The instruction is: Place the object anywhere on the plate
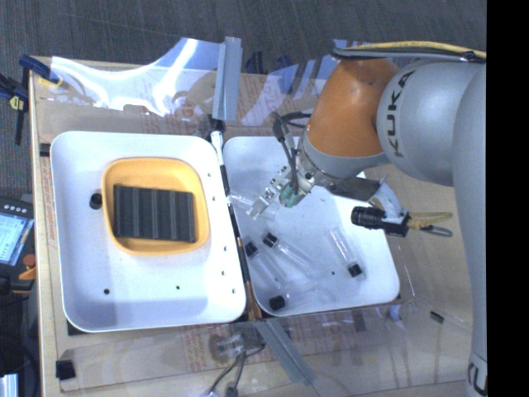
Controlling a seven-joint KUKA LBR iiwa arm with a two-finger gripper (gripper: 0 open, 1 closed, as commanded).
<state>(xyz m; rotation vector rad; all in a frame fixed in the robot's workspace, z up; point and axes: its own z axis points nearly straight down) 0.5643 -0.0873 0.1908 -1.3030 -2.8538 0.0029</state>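
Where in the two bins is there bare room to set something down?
Left bin: open white floor along its front edge and corners, around the yellow plate, whose middle carries a dark ribbed block. Right bin: crowded by clear tubes and the hand.

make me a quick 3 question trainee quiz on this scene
1. True or false: the plate sits in the left bin.
2. What lies on the plate? A) a dark ridged block B) a clear tube C) a cable
3. Over which bin is the gripper?

Key: 1 true. 2 A. 3 the right bin, where the clear tubes with black caps lie.
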